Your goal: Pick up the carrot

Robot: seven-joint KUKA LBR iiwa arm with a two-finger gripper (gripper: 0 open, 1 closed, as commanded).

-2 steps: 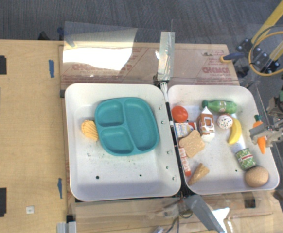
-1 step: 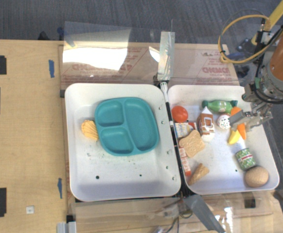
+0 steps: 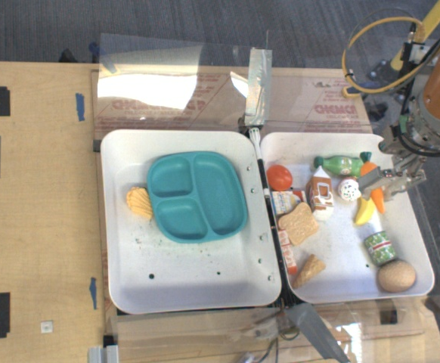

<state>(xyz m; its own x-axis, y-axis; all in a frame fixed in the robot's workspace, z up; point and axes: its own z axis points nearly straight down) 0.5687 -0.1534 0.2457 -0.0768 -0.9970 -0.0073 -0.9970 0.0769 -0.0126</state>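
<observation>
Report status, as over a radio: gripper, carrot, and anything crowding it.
Gripper low over right bin, fingers unclear. Carrot lies in the bin just below it, not seen gripped. Yellow piece touching carrot, green bottle close by.

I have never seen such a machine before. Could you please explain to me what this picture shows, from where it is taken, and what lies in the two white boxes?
One camera looks down at a slant on a bench. The grey and orange machine at the right is a robot arm; its claw hangs over the right bin. That bin holds toy food: a carrot beside the claw, a green bottle, a tomato, a banana, a cracker, a small carton and a brown ball. The left bin holds a teal divided plate and a tan shell-shaped piece. I cannot tell if the claw holds anything.
</observation>
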